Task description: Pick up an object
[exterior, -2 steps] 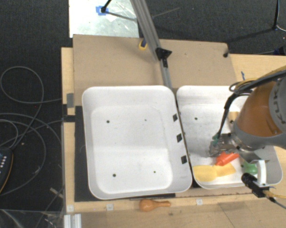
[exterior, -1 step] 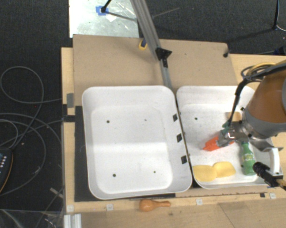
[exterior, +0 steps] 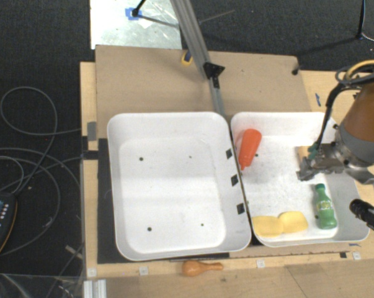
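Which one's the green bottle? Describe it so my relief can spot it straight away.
Find the right-hand white bin, the one the arm reaches over. Near its front right corner, just below the gripper, lies a small green bottle. It is the only green thing there; the items to its left are pale yellow.

A dark carpet floor [exterior: 38, 42] with thin black cables [exterior: 25, 113] lies around the brown bench [exterior: 149, 79].

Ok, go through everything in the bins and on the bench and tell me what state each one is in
carrot: lying tilted against the right bin's left wall
green bottle: lying on its side
yellow pieces: lying side by side, touching
orange gourd: lying on the bench outside the bins
gripper: low over the right bin
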